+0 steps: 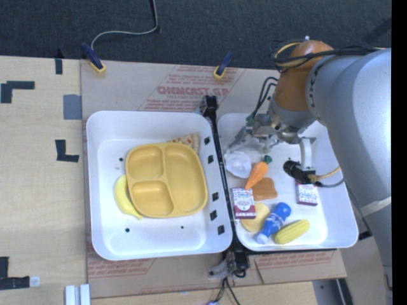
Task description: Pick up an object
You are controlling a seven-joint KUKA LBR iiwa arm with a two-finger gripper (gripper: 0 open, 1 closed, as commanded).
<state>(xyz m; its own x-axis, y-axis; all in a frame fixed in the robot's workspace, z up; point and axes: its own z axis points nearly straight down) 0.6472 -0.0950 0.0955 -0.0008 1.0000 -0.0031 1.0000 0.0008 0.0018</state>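
The right bin (331, 234) holds several small items: a clear plastic cup (238, 164), an orange carrot (256, 173), an orange toast slice (266, 190), two small red-and-white boxes (243, 202) (307, 196), a blue bottle (273, 221), a corn cob (291, 231) and a yellow disc (252, 221). My gripper (254, 137) hangs low over the far left part of this bin, just above the cup and the carrot. I see nothing held in it.
The left bin (102, 234) holds a yellow divided plate (166, 178), with a banana (123, 199) tucked under its left edge and a tan item (189, 140) at its far edge. The grey arm (356, 119) covers the right bin's far right side.
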